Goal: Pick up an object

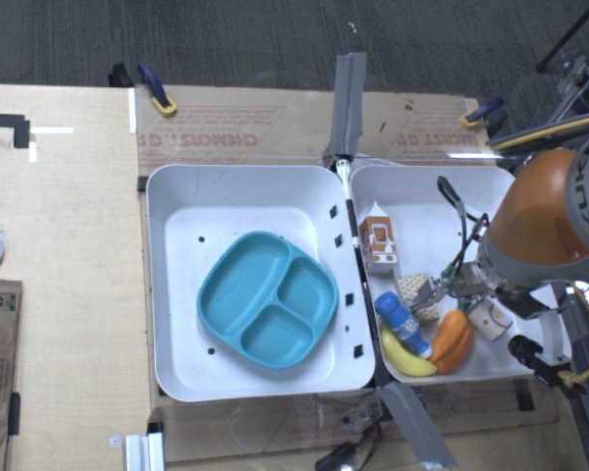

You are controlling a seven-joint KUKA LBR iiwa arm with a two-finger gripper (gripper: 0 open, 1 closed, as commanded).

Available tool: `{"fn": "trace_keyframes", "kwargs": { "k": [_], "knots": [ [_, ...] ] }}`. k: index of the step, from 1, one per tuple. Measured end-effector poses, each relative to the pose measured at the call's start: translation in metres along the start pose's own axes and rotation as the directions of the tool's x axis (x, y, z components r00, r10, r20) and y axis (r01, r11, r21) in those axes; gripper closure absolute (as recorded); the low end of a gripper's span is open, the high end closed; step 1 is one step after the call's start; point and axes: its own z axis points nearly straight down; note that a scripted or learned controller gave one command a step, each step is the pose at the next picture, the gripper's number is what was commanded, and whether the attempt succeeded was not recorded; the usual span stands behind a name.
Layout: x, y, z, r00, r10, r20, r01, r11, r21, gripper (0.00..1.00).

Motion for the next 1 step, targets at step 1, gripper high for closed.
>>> {"fn": "trace_keyframes", "kwargs": {
  "k": [1],
  "knots": [
    [0.0035,0.0654,-0.0001,0.997,0.081,0.0,-0.081,0.997,-0.002,0.0]
  ]
}}
